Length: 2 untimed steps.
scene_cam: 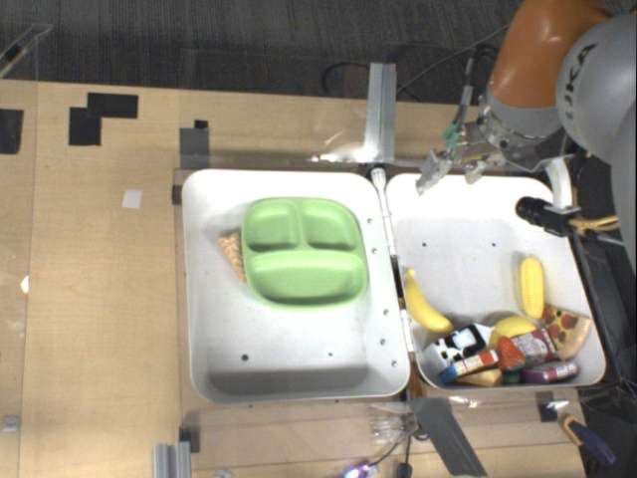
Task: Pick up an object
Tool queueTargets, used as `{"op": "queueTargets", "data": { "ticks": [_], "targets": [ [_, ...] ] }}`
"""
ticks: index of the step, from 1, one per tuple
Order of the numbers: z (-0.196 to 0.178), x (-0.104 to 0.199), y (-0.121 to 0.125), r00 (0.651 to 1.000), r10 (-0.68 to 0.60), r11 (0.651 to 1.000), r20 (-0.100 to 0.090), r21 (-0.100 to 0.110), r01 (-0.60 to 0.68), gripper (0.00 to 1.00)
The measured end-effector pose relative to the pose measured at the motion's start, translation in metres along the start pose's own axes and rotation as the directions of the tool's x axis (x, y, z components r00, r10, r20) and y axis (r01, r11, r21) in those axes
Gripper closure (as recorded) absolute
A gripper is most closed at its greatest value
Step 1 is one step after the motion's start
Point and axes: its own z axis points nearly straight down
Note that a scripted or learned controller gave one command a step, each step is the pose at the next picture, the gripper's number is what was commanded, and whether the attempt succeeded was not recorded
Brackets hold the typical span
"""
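the end effector (450,165), whose grip state i cannot tell, hangs at the right white bin's (468,242) far rim, while the curved yellow banana (424,305) lies nearer the camera, long axis running near-to-far.

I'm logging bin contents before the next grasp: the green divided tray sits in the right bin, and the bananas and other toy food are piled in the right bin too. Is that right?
Not quite. The camera view shows the green divided tray in the left bin, not the right one. The rest holds: the bananas and other toy food lie in the right bin, along its near edge.
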Motion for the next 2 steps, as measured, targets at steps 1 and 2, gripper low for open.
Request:
{"op": "queueTargets", "data": {
  "ticks": [1,2],
  "targets": [
    [0.101,-0.019,-0.034,1.000,-0.010,1.000,0.000,0.001,0.010,0.00],
    [0.114,-0.039,-0.100,0.999,-0.038,0.999,0.005,-0.008,0.038,0.00]
  ]
}}
